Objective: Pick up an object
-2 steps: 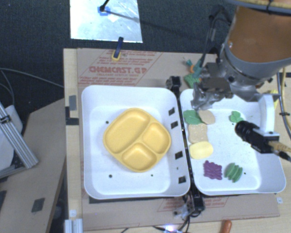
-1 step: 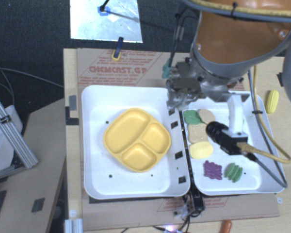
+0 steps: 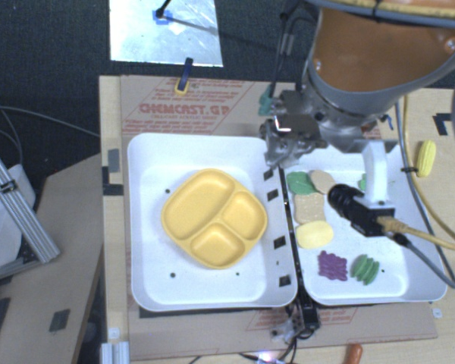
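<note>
The green piece [image 3: 299,182] lies flat in the right bin [image 3: 406,275] near its far left corner, its long axis running along the far edge. It is just beside the gripper [image 3: 279,156], which hangs over the wall between the bins; I cannot tell how wide the gripper stands. A tan piece [image 3: 322,179] touches the green piece's right end. Toward the front edge lie a pale square [image 3: 311,209], a yellow oval [image 3: 315,235] lying crosswise, purple grapes [image 3: 332,265] and a ribbed green piece [image 3: 365,268]. The left bin [image 3: 148,279] holds a yellow divided plate [image 3: 214,217], set cornerwise.

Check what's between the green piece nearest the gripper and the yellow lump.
A pale beige piece lies between them, seen in the camera view.
</note>
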Available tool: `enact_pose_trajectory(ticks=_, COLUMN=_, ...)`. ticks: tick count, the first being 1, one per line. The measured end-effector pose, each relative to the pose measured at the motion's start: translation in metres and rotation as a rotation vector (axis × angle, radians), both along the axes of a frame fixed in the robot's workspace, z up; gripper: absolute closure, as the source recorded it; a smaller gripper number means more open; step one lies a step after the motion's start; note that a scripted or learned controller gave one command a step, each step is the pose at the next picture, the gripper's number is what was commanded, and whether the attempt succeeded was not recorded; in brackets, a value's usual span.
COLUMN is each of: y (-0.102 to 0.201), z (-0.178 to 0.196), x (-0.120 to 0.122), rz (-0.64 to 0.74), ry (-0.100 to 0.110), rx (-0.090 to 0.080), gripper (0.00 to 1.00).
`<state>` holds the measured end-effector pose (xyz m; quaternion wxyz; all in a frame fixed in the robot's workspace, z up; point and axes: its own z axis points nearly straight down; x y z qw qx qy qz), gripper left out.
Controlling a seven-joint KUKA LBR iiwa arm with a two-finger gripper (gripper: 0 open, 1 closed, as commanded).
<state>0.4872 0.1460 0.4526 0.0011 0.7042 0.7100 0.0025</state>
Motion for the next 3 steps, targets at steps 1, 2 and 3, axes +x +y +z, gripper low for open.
enact_pose_trajectory(ticks=1, y=0.0, z=0.011, x=0.0, rz=0.005, ry=-0.002, rx=0.001, gripper=1.0)
enact_pose_trajectory(ticks=2, y=0.001, z=0.022, x=0.001, rz=0.01, ry=-0.005, rx=0.001, gripper=1.0)
enact_pose_trajectory(ticks=3, y=0.001, z=0.033, x=0.002, rz=0.014, ry=-0.007, rx=0.002, gripper=1.0)
